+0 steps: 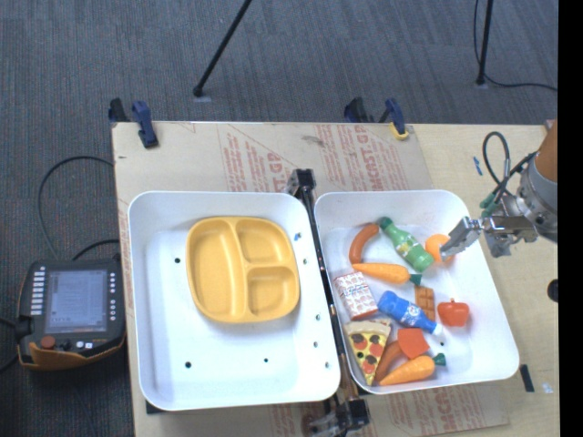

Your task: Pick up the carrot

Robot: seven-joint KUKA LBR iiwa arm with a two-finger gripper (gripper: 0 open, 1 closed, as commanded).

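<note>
In the right bin (pixel 492 289), an orange carrot (pixel 383 272) with a green stub lies near the middle, pointing left. A second, fatter carrot (pixel 409 370) with a green top rests at the bin's front edge. My gripper (pixel 459 238) hangs over the bin's right side, by its far-right part. It sits just to the right of a small orange fruit (pixel 438 247), well right of the middle carrot. Nothing shows in its grasp.
Around the carrots lie a sausage (pixel 363 240), a green bottle (pixel 405 244), a pink-white carton (pixel 354 296), a blue bottle (pixel 407 311), a red tomato (pixel 453 312) and a pizza slice (pixel 368 344). The left bin (pixel 155 335) holds a yellow divided plate (pixel 244 268).
</note>
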